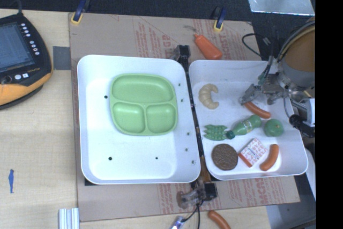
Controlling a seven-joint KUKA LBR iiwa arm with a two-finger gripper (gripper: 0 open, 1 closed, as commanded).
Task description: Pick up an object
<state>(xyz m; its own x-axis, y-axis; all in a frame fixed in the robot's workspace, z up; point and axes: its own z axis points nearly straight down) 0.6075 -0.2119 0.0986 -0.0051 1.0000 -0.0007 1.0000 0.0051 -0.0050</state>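
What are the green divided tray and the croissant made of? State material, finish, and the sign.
Green divided tray: likely molded plastic, smooth matte; uniform color, rounded compartment ridges. Croissant: probably toy plastic or rubber; even pale tan, soft sheen.

Two white bins [96,169] sit on brown cardboard [161,35] printed with faded red lettering, over a pale wood worktop [32,169]. The divided plate [143,103] is light green. The croissant [208,96] is tan, the patty [224,156] dark brown, the pea pod [215,132], bottle [244,126] and ball [274,127] green, the sausages [269,157] orange-red, and the packet [253,152] red and white.
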